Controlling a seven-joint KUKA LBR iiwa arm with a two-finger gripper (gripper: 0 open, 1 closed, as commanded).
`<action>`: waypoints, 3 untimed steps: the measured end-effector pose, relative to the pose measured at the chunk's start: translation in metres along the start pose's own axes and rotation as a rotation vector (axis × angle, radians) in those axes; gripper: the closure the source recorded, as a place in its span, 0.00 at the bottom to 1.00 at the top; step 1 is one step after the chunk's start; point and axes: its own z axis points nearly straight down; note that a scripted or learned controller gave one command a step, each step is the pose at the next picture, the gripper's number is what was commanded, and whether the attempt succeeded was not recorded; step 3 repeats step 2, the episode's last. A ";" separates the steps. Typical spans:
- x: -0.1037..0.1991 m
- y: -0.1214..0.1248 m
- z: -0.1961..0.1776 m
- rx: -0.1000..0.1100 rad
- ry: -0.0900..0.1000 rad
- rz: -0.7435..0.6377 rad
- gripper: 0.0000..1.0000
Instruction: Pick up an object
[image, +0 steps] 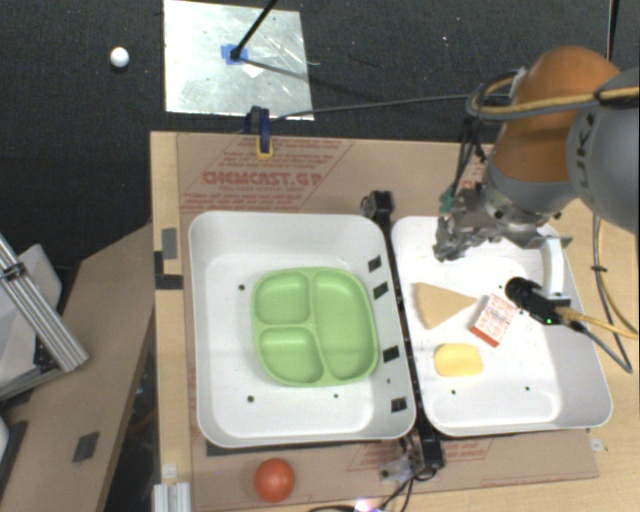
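We see tan wedge (441, 302) in right bin (575, 395), flat, tip pointing left-up, long axis roughly across bin. Yellow block (458, 359) just below it. Hand (453, 243) above bin's far-left corner; grip state unclear to us.

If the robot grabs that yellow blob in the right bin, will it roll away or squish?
The yellow blob looks rounded and smooth, so it might slip or roll a bit if the gripper pinches it off-centre. It seems small and probably light. Whether it squishes cannot be told from this view. It lies apart from the tan wedge, so a nudge likely won't bump that.
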 end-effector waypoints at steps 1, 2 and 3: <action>0.056 0.011 -0.005 -0.001 0.001 -0.001 1.00; 0.101 0.025 0.001 -0.001 -0.001 0.002 1.00; 0.101 0.025 0.001 -0.001 -0.001 0.002 1.00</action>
